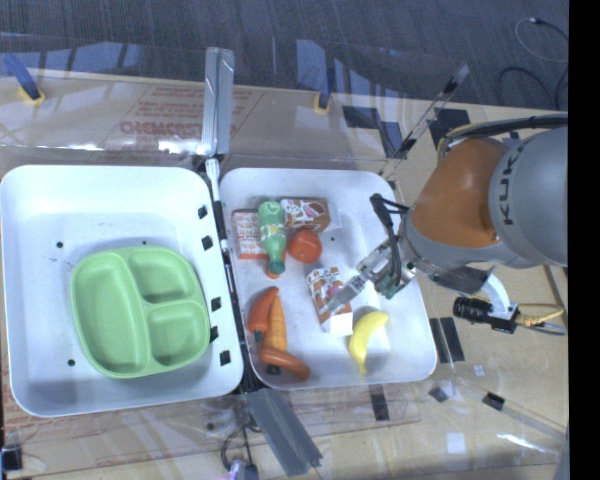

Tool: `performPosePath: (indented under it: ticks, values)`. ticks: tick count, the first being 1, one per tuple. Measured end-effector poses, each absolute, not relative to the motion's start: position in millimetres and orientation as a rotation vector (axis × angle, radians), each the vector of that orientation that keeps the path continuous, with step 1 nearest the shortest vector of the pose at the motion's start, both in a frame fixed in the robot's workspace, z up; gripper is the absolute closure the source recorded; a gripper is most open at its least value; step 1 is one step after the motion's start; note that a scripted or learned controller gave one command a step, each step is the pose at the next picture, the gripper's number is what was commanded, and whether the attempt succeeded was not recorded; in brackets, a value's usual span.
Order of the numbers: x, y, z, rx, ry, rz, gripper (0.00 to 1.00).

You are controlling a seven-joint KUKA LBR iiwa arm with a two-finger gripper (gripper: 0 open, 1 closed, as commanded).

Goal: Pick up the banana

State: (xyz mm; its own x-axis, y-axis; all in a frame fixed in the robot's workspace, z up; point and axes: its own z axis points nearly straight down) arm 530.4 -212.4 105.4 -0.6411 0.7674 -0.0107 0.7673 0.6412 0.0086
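Yellow banana (368,334) lies just below my gripper (378,273); whether I'm open I cannot tell; I should descend centred over its curve.

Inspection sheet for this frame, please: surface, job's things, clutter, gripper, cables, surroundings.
Surface: bench with two white bins side by side; the left bin holds a green divided plate, the right bin holds the food items.
Job's things: banana lies in the right bin, near its front right corner, not held.
Clutter: green bottle, tomato, carrot, hot dog, two snack packets.
Grippers: gripper sits over the right bin, just behind the banana, nothing between its fingers.
Cables: dark cables run behind the arm, at the right.
Surroundings: clear shields and tape marks on the bench.
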Motion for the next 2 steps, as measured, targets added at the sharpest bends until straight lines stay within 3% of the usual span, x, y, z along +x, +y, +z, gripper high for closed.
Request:
performPosePath:
  ticks: [1, 2]
  values:
    - [489.5, -210.9, 107.0, 1.207, 2.859, 0.008, 0.0]
    - [519.0, -190.1, 141.7, 0.906, 3.006, 0.0, 0.0]
